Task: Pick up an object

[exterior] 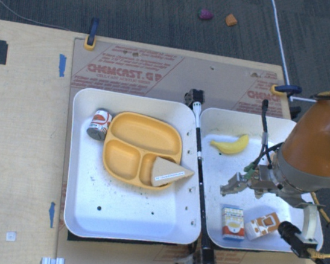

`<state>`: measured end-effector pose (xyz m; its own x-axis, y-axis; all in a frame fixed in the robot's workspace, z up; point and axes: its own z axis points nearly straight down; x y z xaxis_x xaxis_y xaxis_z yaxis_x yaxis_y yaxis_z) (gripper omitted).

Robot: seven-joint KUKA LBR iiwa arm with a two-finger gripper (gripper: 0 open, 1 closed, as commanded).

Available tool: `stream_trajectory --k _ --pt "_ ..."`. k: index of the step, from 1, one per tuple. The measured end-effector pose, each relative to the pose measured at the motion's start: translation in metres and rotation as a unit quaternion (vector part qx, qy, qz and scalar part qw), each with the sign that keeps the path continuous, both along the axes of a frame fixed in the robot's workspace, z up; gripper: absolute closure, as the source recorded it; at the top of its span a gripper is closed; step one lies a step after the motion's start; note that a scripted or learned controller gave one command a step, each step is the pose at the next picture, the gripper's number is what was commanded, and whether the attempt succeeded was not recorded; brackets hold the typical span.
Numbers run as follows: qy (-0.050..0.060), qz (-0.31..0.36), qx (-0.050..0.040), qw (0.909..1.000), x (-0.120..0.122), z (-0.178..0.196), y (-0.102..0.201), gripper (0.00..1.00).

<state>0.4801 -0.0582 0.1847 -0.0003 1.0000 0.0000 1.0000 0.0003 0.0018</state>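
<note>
We're parked over the right bin (227,122) with the arm (319,141) coming in from 3 o'clock, and the gripper (235,186) hangs above bare bin floor near the middle. We can't tell its state: the tip is small and dark against the cabling, so no call on whether anything is in it, though nothing obvious sits there. Candidate picks in this bin: the banana (230,145) at 12 o'clock of the gripper, apart from it; a small carton (233,222) at 6 o'clock, just below; and a second, tilted box (263,225) touching or just beside the carton at about 4 o'clock. Both boxes lie flat near the bin's front wall, probably where they slid or were dropped, which leaves little room on the wall side. The left bin (77,195) holds a yellow tray (134,133) with a wedge-shaped piece (168,173) resting across its lower right compartment and rim, and a can (98,124) on its side tight against the tray at 9 o'clock. We judge the nearest target is the carton; the banana looks easier, being clear on all sides.
</note>
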Motion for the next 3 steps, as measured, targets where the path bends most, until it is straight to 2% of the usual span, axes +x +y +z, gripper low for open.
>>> stream_trajectory --k 1,2,3 --pt "0.0 0.0 0.0 1.0 0.0116 -0.0892 -0.035 0.0" --pt "-0.001 -0.001 -0.0007 1.0 0.0117 -0.0797 -0.0353 1.0" --pt "0.0 -0.001 -0.0007 1.0 0.0117 -0.0797 -0.0353 0.0"
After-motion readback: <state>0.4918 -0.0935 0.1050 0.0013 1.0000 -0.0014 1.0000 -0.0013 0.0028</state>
